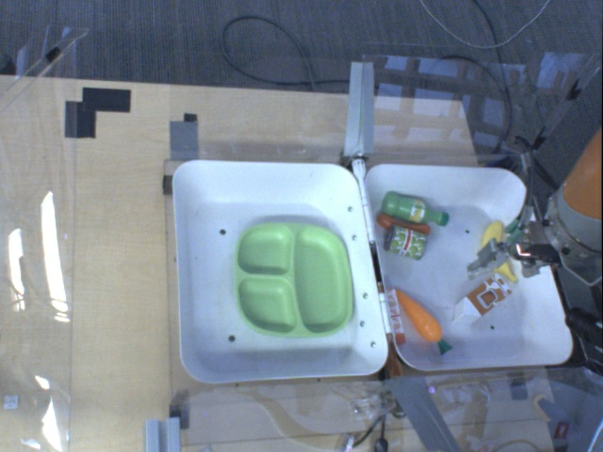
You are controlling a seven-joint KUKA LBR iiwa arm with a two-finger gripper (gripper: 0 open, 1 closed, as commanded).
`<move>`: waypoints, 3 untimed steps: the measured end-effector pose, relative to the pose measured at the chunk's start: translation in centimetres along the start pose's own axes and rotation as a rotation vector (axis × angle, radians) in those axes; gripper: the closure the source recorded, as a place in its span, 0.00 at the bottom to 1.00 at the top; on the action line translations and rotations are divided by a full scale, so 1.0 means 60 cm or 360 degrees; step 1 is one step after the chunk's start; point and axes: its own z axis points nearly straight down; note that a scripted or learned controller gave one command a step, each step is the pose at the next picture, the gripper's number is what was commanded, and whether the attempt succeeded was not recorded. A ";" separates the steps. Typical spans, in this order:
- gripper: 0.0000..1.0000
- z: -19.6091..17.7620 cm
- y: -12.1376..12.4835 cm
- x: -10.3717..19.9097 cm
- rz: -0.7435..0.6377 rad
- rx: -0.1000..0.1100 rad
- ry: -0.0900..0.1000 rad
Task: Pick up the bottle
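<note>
The bottle (pixel 414 209) lies on its side at the right bin's (pixel 452 351) 11 o'clock corner, long axis running 10-to-4, about 10 o'clock from the claw (pixel 516 250), whose opening cannot be told.

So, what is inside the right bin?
The right bin holds a green bottle, a small can, a carrot, a carton and a banana, partly covered by the gripper.
</note>
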 end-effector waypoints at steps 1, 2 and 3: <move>0.00 0.206 0.010 -0.083 0.0000 -0.0006 -0.0002; 0.00 0.218 0.043 -0.088 0.0177 -0.0013 -0.0003; 1.00 0.199 0.048 -0.086 0.0172 -0.0023 0.0001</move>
